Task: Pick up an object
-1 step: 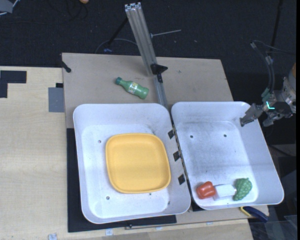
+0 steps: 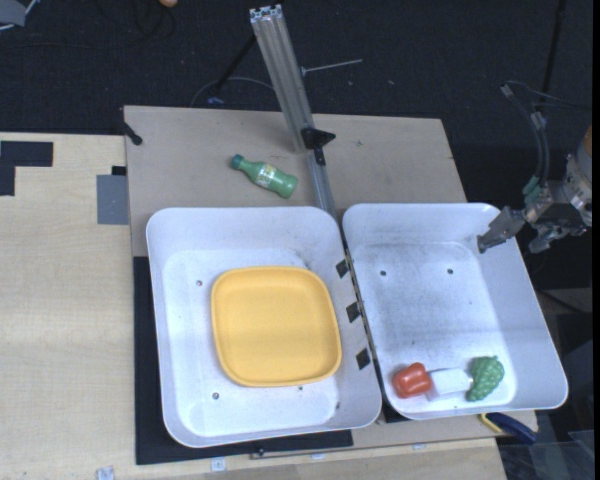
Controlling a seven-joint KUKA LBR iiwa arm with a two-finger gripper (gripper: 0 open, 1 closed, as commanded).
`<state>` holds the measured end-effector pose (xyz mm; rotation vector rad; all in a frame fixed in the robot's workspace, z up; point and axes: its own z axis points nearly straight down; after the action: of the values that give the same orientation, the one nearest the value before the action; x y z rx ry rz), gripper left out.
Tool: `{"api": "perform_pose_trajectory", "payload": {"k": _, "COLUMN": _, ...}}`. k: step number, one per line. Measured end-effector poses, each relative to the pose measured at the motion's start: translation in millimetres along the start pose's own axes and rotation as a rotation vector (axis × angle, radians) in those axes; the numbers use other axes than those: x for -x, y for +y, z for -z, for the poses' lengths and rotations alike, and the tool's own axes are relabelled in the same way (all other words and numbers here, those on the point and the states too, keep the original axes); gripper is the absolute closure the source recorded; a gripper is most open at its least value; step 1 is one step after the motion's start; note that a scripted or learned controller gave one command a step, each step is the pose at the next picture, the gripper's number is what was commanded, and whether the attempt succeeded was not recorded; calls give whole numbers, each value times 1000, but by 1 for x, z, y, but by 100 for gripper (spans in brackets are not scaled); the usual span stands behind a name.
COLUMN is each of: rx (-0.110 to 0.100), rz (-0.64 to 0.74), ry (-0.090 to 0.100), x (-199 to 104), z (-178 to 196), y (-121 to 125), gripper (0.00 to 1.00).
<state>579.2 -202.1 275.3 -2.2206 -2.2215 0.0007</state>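
Three small things lie close together in the near right corner of the right bin (image 2: 450, 218): a red pepper (image 2: 411, 379), a white block (image 2: 448, 381) and a green broccoli-like piece (image 2: 486, 377). A yellow square plate (image 2: 275, 324) lies in the left bin (image 2: 170, 268). My gripper (image 2: 510, 242) hangs over the far right corner of the right bin, far from the three small things. Its fingers are spread open with nothing between them.
A green bottle (image 2: 265, 175) lies on its side on the bench behind the left bin. A slanted metal rail (image 2: 292, 88) rises behind the bins where they meet. Black clips (image 2: 352, 311) sit along the seam between the bins.
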Motion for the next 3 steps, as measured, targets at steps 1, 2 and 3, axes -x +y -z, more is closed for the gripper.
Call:
{"api": "perform_pose_trajectory", "payload": {"k": 1, "rx": -4, "rz": 0, "ry": 1, "x": 7, "z": -58, "y": -4, "gripper": 0}}
{"api": "perform_pose_trajectory", "payload": {"k": 2, "rx": -2, "rz": 1, "ry": 1, "x": 8, "z": -101, "y": -2, "gripper": 0}}
{"api": "perform_pose_trajectory", "payload": {"k": 3, "rx": -4, "rz": 2, "ry": 1, "x": 3, "z": -148, "y": 5, "gripper": 0}}
